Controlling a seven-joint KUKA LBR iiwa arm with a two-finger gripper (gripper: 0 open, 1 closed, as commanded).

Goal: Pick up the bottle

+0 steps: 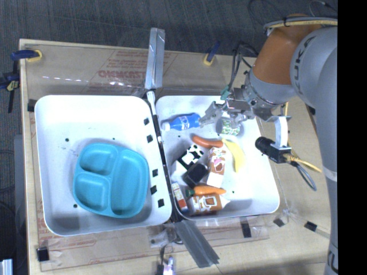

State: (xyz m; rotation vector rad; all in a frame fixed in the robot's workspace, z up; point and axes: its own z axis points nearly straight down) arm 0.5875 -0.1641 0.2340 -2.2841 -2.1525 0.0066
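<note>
A clear plastic bottle [182, 121] with a blue label lies on its side at the back left of the right bin [261, 179], close to the divider. My gripper [229, 118] hangs over the back of that bin, just right of the bottle's cap end and apart from it. A small greenish-white object [230, 128] sits directly under the gripper; whether it is touched I cannot tell.
The right bin also holds a sausage [206, 141], a banana [235, 154], a black-and-white box [193, 152], a small carton [217, 160], a carrot [207, 191] and a brown jar [202, 205]. A blue divided tray [112, 179] lies in the left bin [51, 125].
</note>
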